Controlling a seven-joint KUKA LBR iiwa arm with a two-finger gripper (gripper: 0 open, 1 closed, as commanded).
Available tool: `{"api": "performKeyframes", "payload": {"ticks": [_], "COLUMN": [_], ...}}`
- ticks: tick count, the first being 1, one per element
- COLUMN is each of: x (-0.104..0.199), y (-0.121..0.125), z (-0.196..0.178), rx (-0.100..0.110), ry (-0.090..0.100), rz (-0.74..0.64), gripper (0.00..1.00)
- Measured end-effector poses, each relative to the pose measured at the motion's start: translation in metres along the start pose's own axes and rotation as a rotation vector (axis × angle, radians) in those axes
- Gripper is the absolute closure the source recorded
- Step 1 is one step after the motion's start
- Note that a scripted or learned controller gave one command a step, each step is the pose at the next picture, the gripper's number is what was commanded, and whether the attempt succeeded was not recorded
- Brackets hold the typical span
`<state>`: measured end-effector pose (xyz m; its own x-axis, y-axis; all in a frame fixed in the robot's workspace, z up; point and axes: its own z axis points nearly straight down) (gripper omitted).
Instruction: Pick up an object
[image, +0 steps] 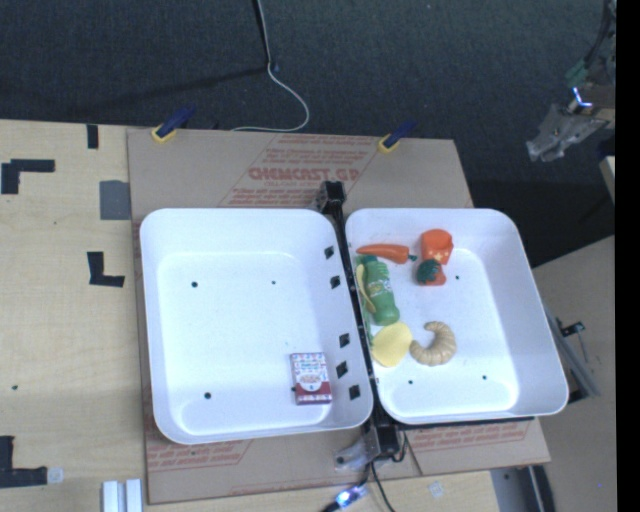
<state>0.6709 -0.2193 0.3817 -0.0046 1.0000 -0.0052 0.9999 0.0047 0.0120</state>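
Observation:
The right bin holds several toy foods. An orange carrot lies by its left wall, above a green packet and a yellow lemon-like piece. A tan croissant lies beside the lemon. An orange pepper and a small red and green fruit sit near the back. In the left bin a small red and white box stands near the front right corner. My gripper hangs at the far upper right, outside and well above both bins, with nothing seen in it.
Both bins rest on a brown cardboard sheet on a wooden bench. A thin cable runs down from the top over the dark floor. Clips hold the bins together along their shared edge.

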Motion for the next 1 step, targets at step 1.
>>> {"api": "performKeyframes", "payload": {"ticks": [1], "x": [-0.0039], "y": [-0.0006], "z": [-0.1255], "rx": [-0.003], "ry": [-0.001], "rz": [0.001], "gripper": [1.0]}}
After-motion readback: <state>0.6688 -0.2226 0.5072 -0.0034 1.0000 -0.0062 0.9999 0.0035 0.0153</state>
